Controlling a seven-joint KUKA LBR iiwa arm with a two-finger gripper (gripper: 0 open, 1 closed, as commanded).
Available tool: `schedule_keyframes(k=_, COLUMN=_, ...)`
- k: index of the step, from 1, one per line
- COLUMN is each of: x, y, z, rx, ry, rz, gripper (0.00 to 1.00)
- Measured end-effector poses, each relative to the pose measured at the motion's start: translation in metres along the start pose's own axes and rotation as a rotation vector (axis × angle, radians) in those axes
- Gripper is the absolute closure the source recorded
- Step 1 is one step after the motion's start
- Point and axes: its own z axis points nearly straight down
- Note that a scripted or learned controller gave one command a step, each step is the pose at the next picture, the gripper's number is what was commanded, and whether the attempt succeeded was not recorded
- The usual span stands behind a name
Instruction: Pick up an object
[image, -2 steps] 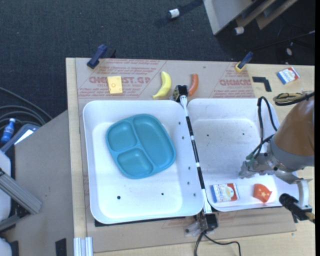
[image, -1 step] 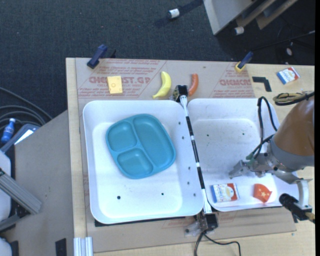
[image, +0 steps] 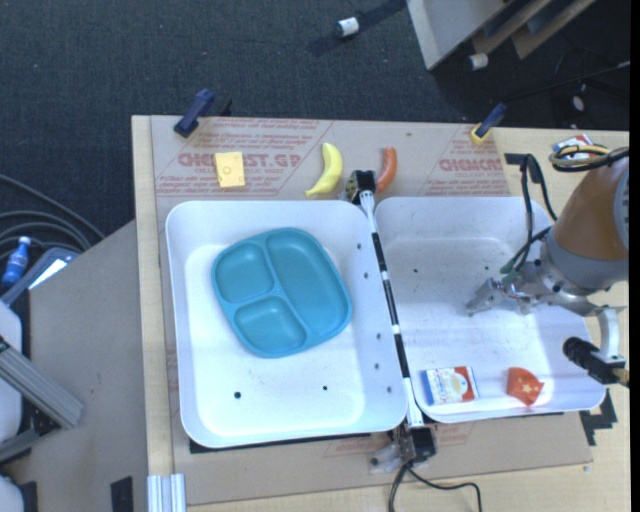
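The right bin (image: 440, 225) holds a small white box with blue and red print (image: 447, 385) near its front edge. A red piece (image: 524, 385) lies just right of the box. My gripper (image: 485, 299) hangs low over the middle of this bin, pointing left, above and apart from both items. The grey arm with its orange band (image: 592, 215) comes in from the right. A blue divided plate (image: 281, 290) rests in the left bin (image: 200, 390).
On the board behind the bins lie a yellow banana (image: 326, 170), an orange piece (image: 387, 168) and a yellow block (image: 229, 171). Blue clamps (image: 193, 113) grip the board's far edge. A black hinge strip (image: 385, 290) runs between the bins.
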Motion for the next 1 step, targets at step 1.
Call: schedule_keyframes(k=1, x=-0.0287, y=0.0959, z=-0.0009, rx=-0.001, ry=0.011, rz=-0.006, gripper=0.0)
